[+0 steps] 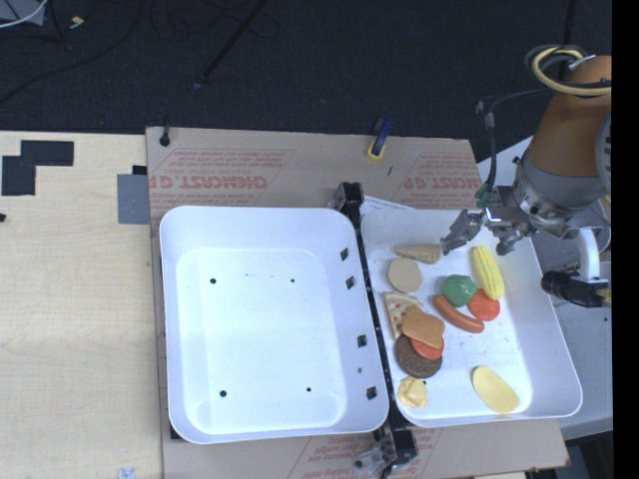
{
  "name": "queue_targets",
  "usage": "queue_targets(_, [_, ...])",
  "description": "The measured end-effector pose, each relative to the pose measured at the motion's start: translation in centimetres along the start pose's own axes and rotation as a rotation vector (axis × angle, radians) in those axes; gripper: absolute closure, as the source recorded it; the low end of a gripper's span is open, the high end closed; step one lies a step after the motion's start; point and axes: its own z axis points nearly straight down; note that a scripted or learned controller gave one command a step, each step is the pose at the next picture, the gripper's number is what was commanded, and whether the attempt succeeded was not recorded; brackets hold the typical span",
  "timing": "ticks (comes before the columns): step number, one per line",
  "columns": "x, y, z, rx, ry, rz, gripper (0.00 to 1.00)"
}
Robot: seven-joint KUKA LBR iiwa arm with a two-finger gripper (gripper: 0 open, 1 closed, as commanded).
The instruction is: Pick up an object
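Observation:
The right bin point(544, 362) holds several toy foods: a yellow corn cob point(487, 270), a green piece point(460, 289), a red tomato point(484, 305), a sausage point(457, 314), a tan round cookie point(404, 274), a dark brown patty point(417, 358), a yellow lemon shape point(495, 388) and a small yellow piece point(412, 392). My gripper point(486, 232) hangs above the bin's far edge, just behind the corn cob, its two fingers spread apart with nothing between them.
The left bin point(185, 267) lies beside the right one, joined by black clips point(350, 200) along the shared wall. Both rest on a cardboard sheet point(250, 173). A blue and yellow clamp point(378, 140) sits at the cardboard's far edge. A black fitting point(572, 287) projects at the right.

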Motion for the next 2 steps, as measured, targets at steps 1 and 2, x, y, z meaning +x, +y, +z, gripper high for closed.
queue_targets(1, [-3.1,-6.1,12.9,0.000,-0.001,0.006,0.00])
queue_targets(2, [-3.3,-5.8,11.3,-0.005,-0.003,0.008,1.00])
